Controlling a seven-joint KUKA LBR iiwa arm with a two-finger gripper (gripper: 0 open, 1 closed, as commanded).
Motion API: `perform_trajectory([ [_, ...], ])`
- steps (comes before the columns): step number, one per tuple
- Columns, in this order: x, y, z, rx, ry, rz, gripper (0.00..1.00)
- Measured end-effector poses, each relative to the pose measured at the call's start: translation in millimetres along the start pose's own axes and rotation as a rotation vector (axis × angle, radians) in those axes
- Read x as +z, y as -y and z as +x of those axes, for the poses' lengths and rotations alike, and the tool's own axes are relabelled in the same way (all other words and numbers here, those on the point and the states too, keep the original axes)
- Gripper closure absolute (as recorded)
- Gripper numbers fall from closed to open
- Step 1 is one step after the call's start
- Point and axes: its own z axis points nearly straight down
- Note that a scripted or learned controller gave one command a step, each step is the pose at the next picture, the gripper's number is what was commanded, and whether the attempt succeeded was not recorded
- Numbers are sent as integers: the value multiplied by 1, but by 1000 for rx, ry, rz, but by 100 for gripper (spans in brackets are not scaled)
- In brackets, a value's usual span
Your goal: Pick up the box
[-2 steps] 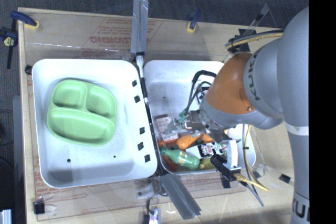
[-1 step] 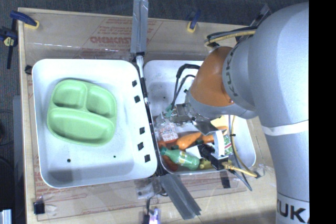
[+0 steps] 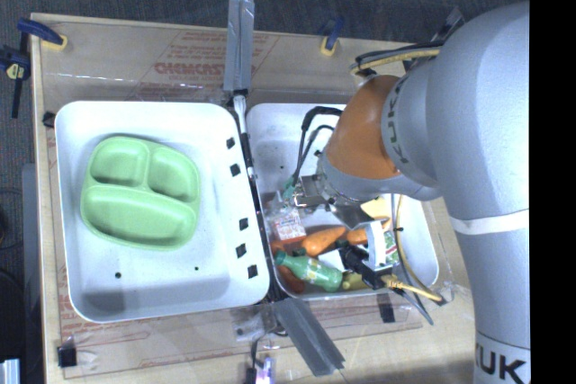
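Faintly, red print on bench (image 3: 184, 58), unreadable box (image 3: 385, 240) label

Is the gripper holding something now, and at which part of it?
It cannot be told: the grey arm's orange band covers the gripper above the cluttered right white bin.

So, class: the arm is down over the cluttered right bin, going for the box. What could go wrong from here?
1. The small white-and-green box lies packed among an orange carrot-shaped toy and a green bottle, so the fingers may snag a neighbour instead.
2. The grey arm's orange-banded wrist hides the gripper, so a missed grasp could pass unseen.
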Motion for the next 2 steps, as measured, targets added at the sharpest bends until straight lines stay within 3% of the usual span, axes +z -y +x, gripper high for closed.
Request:
perform_trajectory([
  [1,10,48,-14,169,-11,1,100],
  [2,-81,2,-44,-136,-10,2,100],
])
